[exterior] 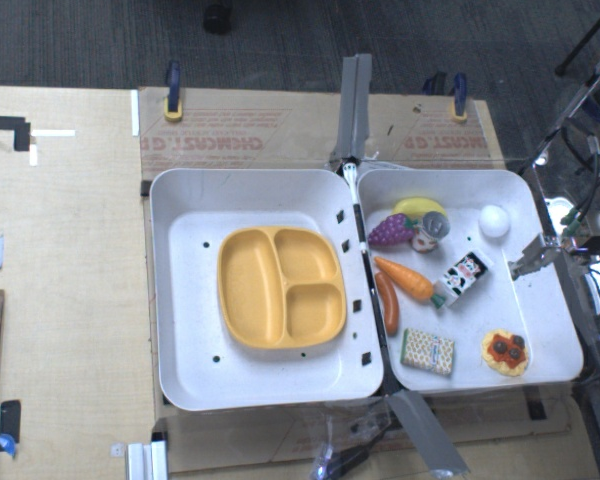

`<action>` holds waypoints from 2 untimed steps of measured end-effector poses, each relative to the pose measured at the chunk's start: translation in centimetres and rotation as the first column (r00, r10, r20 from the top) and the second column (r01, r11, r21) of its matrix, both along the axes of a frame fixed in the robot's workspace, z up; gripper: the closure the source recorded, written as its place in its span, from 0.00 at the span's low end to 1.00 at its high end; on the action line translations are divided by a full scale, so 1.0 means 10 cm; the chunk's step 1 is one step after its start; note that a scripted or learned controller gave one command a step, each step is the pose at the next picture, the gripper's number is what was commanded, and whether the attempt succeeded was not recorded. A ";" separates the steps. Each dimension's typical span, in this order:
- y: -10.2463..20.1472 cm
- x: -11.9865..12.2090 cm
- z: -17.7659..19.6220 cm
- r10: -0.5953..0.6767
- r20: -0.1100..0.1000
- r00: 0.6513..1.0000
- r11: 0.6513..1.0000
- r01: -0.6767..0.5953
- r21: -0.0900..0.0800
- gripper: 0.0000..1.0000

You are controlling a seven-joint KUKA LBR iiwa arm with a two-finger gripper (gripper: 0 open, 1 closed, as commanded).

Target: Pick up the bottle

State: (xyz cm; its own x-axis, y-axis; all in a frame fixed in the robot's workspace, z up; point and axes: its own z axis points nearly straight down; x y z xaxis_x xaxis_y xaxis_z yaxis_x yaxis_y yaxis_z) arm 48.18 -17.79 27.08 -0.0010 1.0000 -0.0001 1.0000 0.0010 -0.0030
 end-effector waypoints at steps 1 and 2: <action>0.52 -0.04 -1.10 0.436 0.002 0.900 0.900 -0.436 0.001 0.00; 0.51 -0.03 -1.01 0.432 0.003 0.902 0.902 -0.432 0.000 1.00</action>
State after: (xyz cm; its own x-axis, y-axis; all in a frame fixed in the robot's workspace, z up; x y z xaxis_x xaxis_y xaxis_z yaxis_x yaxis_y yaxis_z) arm 47.85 -12.68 17.01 -0.4328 0.9015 0.0000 0.9015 0.4328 0.0001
